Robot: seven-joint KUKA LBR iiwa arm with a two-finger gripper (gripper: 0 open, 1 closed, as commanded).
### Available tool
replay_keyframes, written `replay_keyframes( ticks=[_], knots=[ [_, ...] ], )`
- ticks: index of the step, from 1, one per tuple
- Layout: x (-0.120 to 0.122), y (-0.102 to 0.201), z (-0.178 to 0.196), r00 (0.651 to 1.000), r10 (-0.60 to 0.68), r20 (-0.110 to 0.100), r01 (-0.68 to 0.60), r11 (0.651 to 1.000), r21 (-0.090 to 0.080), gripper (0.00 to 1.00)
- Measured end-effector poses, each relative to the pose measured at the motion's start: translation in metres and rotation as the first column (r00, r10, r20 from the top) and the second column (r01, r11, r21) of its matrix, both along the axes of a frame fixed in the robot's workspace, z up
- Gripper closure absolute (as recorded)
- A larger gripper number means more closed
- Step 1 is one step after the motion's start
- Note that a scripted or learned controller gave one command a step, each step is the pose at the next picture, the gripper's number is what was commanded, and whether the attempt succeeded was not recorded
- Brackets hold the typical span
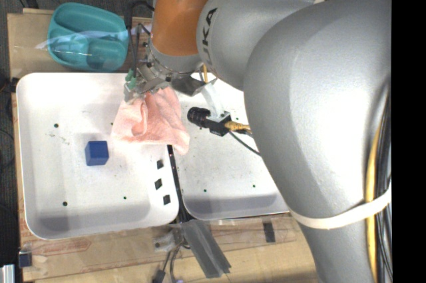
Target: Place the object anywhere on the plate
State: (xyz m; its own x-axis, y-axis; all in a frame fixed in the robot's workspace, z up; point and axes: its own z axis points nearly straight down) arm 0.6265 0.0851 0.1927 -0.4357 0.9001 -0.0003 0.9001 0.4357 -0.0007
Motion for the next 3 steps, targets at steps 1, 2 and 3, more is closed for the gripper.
replay_keyframes(
  ticks=[1, 2, 3],
  knots=[
    [-0.018, 0.074, -0.098, 0.990, -0.138, -0.003, 0.138, 0.990, -0.001, 1.00],
    [0.021, 0.013, -0.053, 0.981, 0.197, 0.001, -0.197, 0.981, 0.000, 1.00],
    [-0.001, 0.081, -0.090, 0.999, 0.033, -0.004, -0.033, 0.999, 0.000, 1.00]
  ],
)
